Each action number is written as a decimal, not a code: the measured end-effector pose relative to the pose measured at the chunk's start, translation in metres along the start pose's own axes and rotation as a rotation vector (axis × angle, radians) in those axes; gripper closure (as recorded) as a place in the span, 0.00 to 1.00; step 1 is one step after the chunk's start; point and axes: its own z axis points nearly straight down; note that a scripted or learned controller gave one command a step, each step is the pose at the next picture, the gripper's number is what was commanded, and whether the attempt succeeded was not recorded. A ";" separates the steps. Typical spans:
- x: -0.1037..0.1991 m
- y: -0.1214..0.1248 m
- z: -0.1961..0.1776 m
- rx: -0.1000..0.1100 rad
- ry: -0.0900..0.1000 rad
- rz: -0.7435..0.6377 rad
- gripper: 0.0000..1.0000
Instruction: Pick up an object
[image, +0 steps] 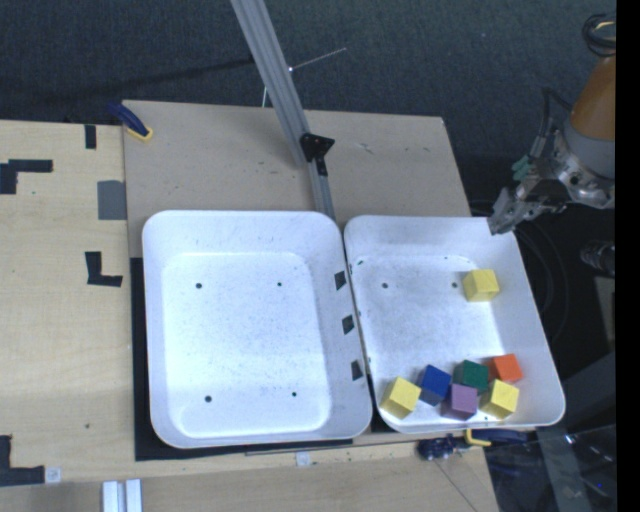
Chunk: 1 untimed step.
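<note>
Right bin (520, 300) holds all candidates. One yellow cube (481, 285) sits alone toward the far right part of the floor — open space on every side, so likely the easiest target. The rest crowd the near right corner: yellow cube (402, 397), blue cube (435, 383), green cube (471, 375), purple cube (463, 400), orange cube (507, 368), another yellow (502, 399) (touching or nearly so; awkward for a two-finger pinch). Left bin (160, 300) bare.

Gripper (505, 215) hangs at the right bin's far right corner, over the rim, arm angled in from the right. Cannot tell how the hand is set — nothing visibly held.
</note>
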 end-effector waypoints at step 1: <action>0.054 -0.008 0.018 0.003 0.002 -0.004 1.00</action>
